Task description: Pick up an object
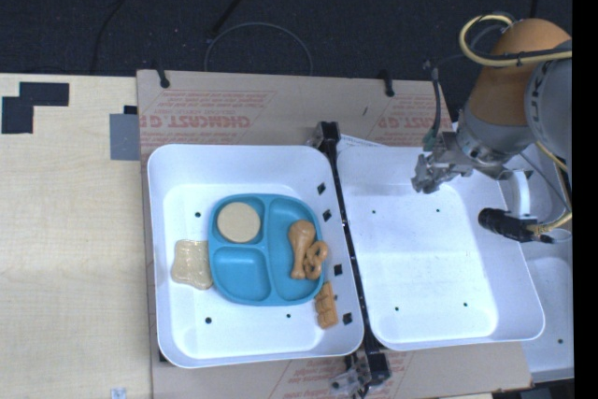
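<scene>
A blue divided plate [245, 276] lies in the left bin [177, 173]. A round tan cookie [237, 221] rests in its upper left compartment, and a tan pretzel-like piece [306, 249] lies in its right compartment. A pale toast-like piece [192, 263] sits on the bin floor against the plate's left edge. A small brown piece [326, 305] lies by the plate's lower right corner. My gripper [428, 178] hangs over the upper part of the right bin [439, 294], far from all these items, with nothing seen in it.
The two bins meet at a black divider clip line [338, 229]. Brown cardboard [243, 112] lies under the bins. A pale wooden bench top [65, 248] spreads to the left. The arm's grey body and orange band [523, 42] stand at the right.
</scene>
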